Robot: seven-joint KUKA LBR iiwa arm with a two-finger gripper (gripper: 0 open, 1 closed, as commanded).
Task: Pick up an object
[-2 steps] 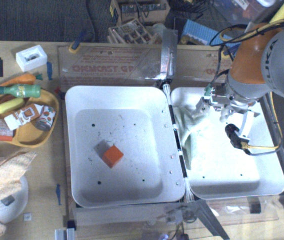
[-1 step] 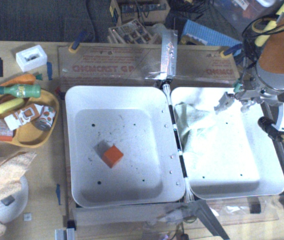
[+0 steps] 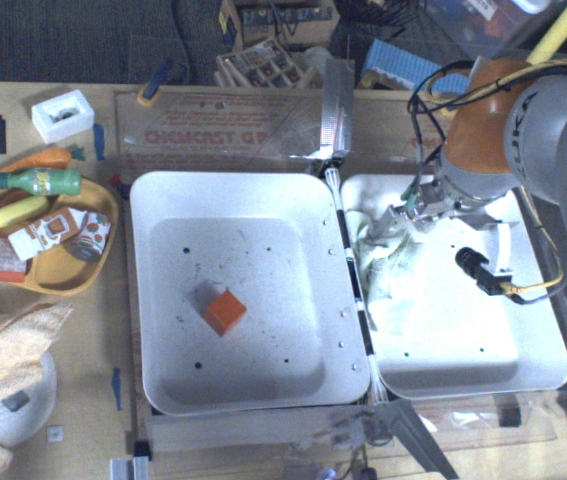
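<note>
Bins sit side by side on your bench: the left bin (image 3: pixel 163 208) carries a small orange block (image 3: pixel 227 311) a little left of its middle, resting alone on the speckled floor, tilted corner-on to the camera. The right bin (image 3: pixel 523 368) has a pale, crumpled cloth-like thing (image 3: pixel 383 263) bunched against its left wall, hard to identify in the glare. Your arm (image 3: pixel 523 118) comes in from the right, its orange band above the wrist, and the gripper (image 3: pixel 411 211) is down over the upper left part of the right bin, at the top edge of that pale bundle; you cannot tell how the jaws stand from this angle, nor whether anything lies between them. The orange block is well apart from the gripper, across the divide between the bins. To the far left, a yellow bowl (image 3: pixel 63 273) holds a green bottle (image 3: pixel 41 181), a banana (image 3: pixel 8 214) and small packets.
</note>
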